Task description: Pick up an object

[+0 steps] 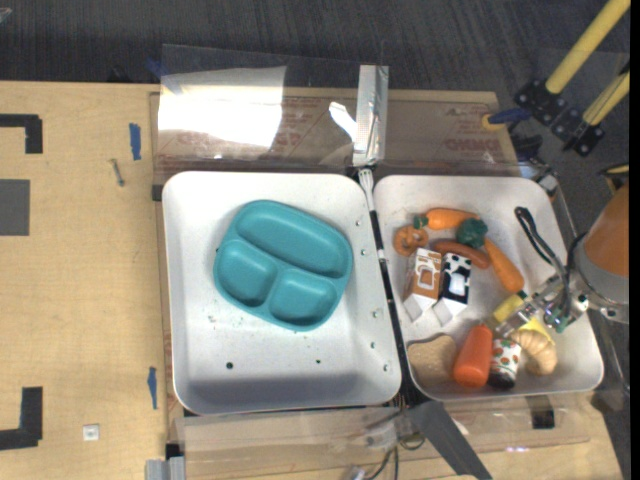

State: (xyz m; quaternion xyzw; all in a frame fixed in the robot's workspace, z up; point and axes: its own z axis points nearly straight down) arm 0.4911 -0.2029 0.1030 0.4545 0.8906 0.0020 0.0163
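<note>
Camera view: the hand (pixel 545 313) is low in the right bin (pixel 585 373), at about 4 o'clock of that bin, right over the crowd of toys. Whether it is open or closed I cannot tell, nor whether it has anything.

Just below it at 6 o'clock lies a tan roll (pixel 538 348), with an orange bottle (pixel 473 356) further out at 8 o'clock. A carrot (pixel 503 266) lies at its 10 o'clock.

The left bin (pixel 195 368) holds just a teal plate (pixel 285 263).

The roll looks the likeliest target. To do it well, centre over that one piece, come straight down without nudging the bottle, close firmly, then lift slowly and check that it comes up.
</note>
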